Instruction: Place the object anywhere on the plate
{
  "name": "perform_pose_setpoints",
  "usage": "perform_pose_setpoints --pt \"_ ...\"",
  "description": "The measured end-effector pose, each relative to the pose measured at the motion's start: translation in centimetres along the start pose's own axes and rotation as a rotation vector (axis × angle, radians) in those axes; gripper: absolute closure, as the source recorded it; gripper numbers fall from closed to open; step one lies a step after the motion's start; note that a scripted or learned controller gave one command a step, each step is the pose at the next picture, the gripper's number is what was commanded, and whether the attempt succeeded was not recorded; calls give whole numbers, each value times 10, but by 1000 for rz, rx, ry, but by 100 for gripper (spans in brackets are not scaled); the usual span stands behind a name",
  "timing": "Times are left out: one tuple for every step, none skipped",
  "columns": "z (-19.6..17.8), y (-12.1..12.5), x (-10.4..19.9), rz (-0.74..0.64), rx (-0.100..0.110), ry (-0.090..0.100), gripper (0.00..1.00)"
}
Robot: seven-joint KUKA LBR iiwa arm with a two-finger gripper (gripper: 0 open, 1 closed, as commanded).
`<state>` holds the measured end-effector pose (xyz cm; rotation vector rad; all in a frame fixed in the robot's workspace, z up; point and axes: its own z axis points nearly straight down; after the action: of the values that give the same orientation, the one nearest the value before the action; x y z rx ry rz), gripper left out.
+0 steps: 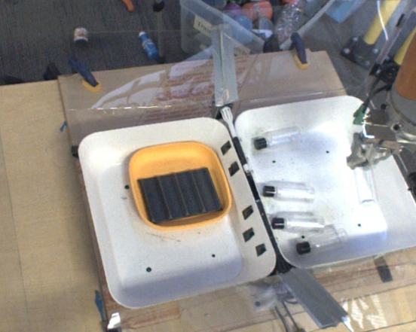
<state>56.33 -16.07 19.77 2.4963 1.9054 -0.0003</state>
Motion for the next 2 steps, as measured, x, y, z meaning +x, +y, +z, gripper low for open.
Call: perform_pose_setpoints --pt "6 32 27 -116 -2 0 100" --pt "-5 77 65 -178 -2 0 100"
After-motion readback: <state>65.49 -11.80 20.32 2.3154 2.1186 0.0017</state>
